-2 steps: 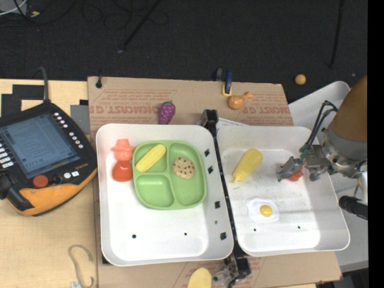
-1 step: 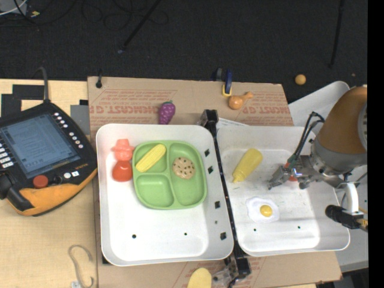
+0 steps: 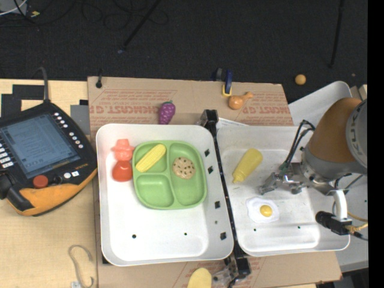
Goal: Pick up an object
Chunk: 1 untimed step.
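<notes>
The arm reaches in from the right, its orange band above the wrist, and its hand (image 3: 277, 182) sits low in the right bin (image 3: 300, 236), near that bin's middle. The metal fingers point leftward toward the bin's centre; whether they are spread or closed cannot be told from this slanted view, and nothing shows between them.

Just left of the hand lies a yellow mustard bottle (image 3: 247, 164). Its long axis runs on a diagonal, the wider base toward the upper right and the narrow cap end toward the lower left. It lies flat on the bin floor, close to the fingertips but apart from them. Below the hand a toy fried egg (image 3: 263, 210) lies flat, yolk up, near the front of the same bin.

The left bin (image 3: 156, 242) holds a green divided plate (image 3: 157, 194). A corn cob (image 3: 149, 157) lies in its upper left compartment, slanting up to the right, and a cookie (image 3: 183, 167) sits in the upper right compartment. A red figure (image 3: 122, 159) stands just left of the plate, touching its edge.

On the desk behind the bins lie a purple grape bunch (image 3: 166, 111) and an orange pear-like toy (image 3: 239, 100). A teach pendant (image 3: 42, 155) rests at far left.
</notes>
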### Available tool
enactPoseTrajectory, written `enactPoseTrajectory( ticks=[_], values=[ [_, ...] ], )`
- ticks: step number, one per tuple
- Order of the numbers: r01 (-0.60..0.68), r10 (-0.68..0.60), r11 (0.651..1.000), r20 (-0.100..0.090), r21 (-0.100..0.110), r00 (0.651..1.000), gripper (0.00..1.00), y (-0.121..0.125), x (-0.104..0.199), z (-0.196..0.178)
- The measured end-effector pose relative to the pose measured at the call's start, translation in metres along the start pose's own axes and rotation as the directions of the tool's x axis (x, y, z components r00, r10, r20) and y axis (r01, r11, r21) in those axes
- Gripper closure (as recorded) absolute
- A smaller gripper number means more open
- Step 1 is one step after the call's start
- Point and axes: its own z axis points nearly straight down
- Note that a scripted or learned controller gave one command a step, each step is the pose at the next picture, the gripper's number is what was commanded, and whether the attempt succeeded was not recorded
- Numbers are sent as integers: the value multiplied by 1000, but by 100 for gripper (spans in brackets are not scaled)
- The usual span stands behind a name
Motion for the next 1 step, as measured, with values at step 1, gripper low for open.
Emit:
enactPoseTrajectory(
  ticks=[1],
  values=[
    [-4,4,1000,0,-2,1000,100,0,-2,-12]
  ],
)
